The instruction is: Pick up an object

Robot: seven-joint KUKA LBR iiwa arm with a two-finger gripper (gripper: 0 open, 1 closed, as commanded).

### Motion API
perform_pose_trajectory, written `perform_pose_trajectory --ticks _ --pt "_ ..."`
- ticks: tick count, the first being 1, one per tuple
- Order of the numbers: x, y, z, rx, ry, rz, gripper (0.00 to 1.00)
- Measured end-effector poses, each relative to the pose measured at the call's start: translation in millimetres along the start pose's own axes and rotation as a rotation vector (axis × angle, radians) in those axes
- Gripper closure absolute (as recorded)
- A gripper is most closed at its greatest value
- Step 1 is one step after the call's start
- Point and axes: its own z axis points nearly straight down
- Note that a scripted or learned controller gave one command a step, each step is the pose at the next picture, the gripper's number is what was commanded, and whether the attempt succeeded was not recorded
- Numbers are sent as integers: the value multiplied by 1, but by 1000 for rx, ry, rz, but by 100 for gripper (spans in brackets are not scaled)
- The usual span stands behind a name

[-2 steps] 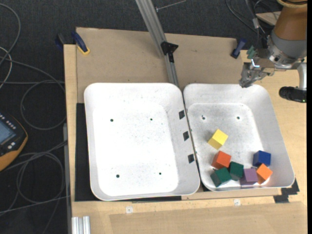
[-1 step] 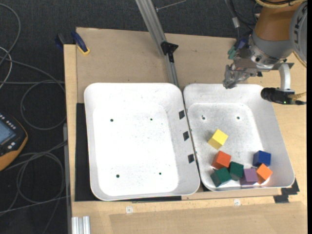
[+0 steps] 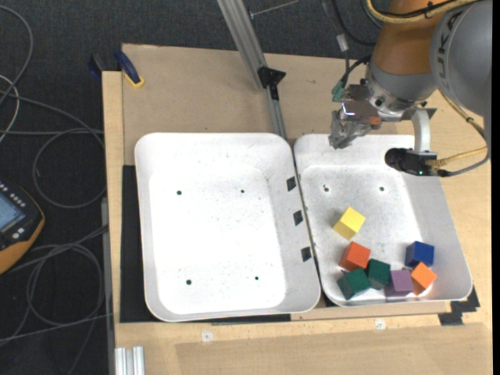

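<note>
At right bin's (image 3: 445, 233) far edge: gripper (image 3: 341, 137), finger state cannot tell, nothing seen held | yellow block (image 3: 349, 222) lies nearward, mid-bin | other blocks (image 3: 383, 272) clustered near-right corner.

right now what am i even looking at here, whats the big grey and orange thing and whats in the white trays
The big grey and orange thing is a robot arm, reaching in from the right of the picture. The picture comes from one fixed camera above the bench, looking down at a slant.

At the arm's end is its claw, the part meant to grasp things. It hangs over the far edge of the right tray, and nothing is visibly held in it.

On the wooden bench sit two shallow white trays side by side. The left tray is next to the right one, which holds small coloured blocks: a yellow block by itself, and near the front edge a red block, two green blocks, a purple block, an orange block and a blue block.
</note>
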Motion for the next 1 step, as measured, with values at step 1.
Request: perform_pose_trajectory --ticks 1 --pt "54 -7 -11 -2 1 -1 100"
